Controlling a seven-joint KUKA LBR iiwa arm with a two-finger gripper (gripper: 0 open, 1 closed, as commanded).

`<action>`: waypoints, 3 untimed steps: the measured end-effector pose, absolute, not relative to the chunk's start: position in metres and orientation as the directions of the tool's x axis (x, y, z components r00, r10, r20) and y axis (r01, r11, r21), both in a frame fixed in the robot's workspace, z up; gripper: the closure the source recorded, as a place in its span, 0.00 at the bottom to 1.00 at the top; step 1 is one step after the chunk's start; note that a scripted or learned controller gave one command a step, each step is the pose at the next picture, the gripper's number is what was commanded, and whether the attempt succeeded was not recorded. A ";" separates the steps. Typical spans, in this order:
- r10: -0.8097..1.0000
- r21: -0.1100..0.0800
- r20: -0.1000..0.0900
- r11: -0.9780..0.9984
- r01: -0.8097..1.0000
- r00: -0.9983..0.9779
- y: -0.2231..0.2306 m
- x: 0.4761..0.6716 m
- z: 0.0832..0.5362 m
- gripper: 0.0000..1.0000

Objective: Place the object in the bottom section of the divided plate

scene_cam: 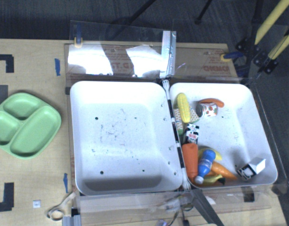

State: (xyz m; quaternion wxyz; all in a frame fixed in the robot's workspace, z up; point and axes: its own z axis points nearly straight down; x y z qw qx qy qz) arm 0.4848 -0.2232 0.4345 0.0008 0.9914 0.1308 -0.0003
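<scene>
While the glossy green three-section plastic plate [36,126] sits left of both bins, the ribbed yellow corn cob [183,107] lies in the right white bin [238,121]; pincer state: can't tell.

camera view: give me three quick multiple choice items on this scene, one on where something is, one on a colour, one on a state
1. Where does the divided plate sit?
A. in the left bin
B. on the bench, left of both bins
C. in the right bin

2. What colour is the corn cob?
A. yellow
B. purple
C. white

3. How do the toys stand relative to the plate?
A. all piled on it
B. one rests in its large section
C. all lie in the right bin, apart from it

Key: 1 B, the green plate lies on the wood beyond the left bin. 2 A, the cob by the divider is yellow. 3 C, every plate section is bare.
</scene>
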 end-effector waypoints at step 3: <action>0.260 0.001 -0.001 -0.966 0.260 0.966 -0.223 0.485 0.435 0.00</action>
